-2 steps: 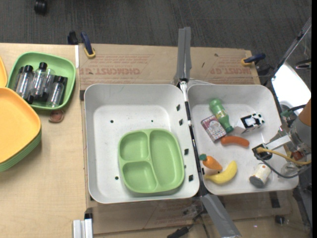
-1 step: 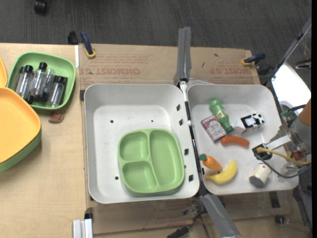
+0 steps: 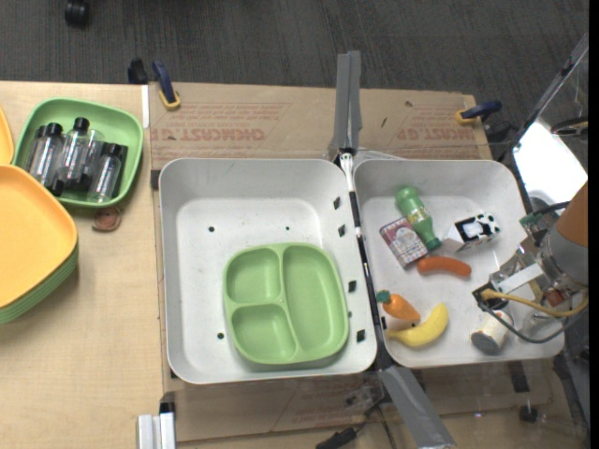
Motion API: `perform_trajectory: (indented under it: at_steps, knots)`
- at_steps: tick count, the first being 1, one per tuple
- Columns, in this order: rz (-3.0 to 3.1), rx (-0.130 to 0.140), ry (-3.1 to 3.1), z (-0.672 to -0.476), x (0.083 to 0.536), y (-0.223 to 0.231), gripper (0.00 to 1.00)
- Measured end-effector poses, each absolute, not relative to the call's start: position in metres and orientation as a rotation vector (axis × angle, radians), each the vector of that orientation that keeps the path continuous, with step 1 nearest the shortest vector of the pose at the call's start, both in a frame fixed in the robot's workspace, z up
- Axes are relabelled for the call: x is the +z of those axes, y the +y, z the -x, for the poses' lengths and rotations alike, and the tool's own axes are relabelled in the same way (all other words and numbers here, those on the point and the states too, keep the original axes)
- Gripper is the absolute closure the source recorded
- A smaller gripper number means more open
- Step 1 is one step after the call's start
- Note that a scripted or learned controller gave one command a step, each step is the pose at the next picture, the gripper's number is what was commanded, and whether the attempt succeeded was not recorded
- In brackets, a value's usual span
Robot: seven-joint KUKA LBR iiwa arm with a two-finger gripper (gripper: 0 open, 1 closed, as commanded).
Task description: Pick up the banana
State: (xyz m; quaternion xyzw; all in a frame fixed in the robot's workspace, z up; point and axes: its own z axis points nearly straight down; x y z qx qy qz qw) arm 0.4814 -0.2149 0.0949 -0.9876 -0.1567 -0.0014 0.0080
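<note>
The yellow banana (image 3: pixel 423 327) lies in the right bin (image 3: pixel 438 171) near its front edge, curved, with its left end next to an orange carrot (image 3: pixel 401 308). My gripper (image 3: pixel 517 281) hangs over the right side of that bin, to the right of the banana and apart from it. Nothing shows between the gripper and the banana except bare bin floor.
The right bin also holds a green bottle (image 3: pixel 416 217), a pink packet (image 3: pixel 403 242), an orange sausage (image 3: pixel 444 267), a black-and-white toy (image 3: pixel 475 229) and a small pale cylinder (image 3: pixel 488 337). A green divided plate (image 3: pixel 284 303) lies in the left bin (image 3: pixel 251 181).
</note>
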Motion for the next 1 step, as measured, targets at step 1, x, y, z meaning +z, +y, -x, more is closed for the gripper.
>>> perform_trajectory:
  at_steps: [1]
  knots:
    - [3.093,0.004,-0.493,-0.4798,0.1009,-0.2163,1.0]
